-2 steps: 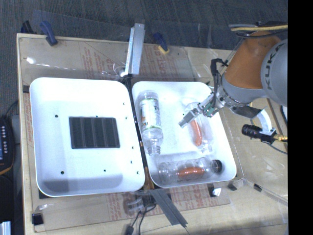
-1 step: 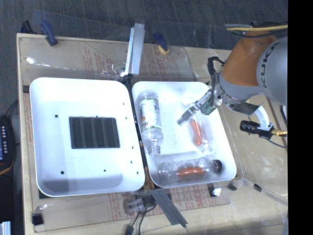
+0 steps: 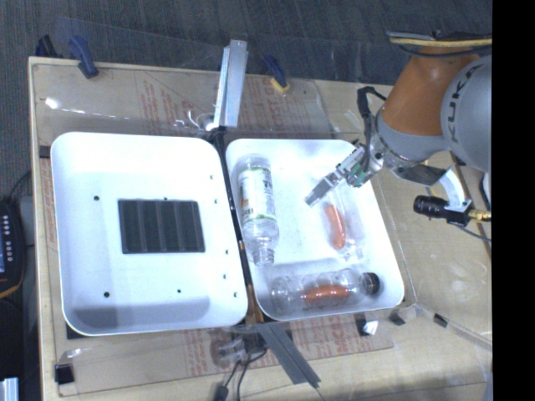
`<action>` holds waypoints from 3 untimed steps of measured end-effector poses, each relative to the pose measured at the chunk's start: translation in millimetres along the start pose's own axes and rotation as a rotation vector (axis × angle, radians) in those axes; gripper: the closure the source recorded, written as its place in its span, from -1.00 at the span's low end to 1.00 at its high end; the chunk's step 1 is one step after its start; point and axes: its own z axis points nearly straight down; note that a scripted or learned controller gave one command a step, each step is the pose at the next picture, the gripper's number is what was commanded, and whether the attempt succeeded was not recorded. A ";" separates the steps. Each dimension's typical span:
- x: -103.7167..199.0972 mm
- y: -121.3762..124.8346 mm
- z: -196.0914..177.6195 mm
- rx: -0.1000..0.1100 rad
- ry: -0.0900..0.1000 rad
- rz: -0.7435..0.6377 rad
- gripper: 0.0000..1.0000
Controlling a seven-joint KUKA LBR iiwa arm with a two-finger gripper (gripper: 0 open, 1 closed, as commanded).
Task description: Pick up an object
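My jaws (image 3: 322, 192) hang over right bin (image 3: 380, 249), nothing between them; open or shut, cannot tell. Nothing picked yet. Orange tube (image 3: 335, 224) just below. Grab and lift left.

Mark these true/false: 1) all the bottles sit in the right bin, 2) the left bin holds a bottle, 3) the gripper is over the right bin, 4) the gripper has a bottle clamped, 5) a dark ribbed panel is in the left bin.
1) True. The upright-labelled bottle, the small bottle with orange contents and the bottle along the near wall all lie in the right bin.
2) False. The left bin shows no bottle.
3) True. The gripper is above the right bin's far right part.
4) False. Nothing shows between its fingers.
5) True. The dark panel lies mid-bin.
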 end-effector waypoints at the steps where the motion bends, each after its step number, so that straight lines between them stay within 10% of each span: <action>1: 12.0 -15.7 -5.8 0.002 0.003 0.001 -1.00; 3: 7.6 -12.9 -33.8 0.000 0.000 0.224 -1.00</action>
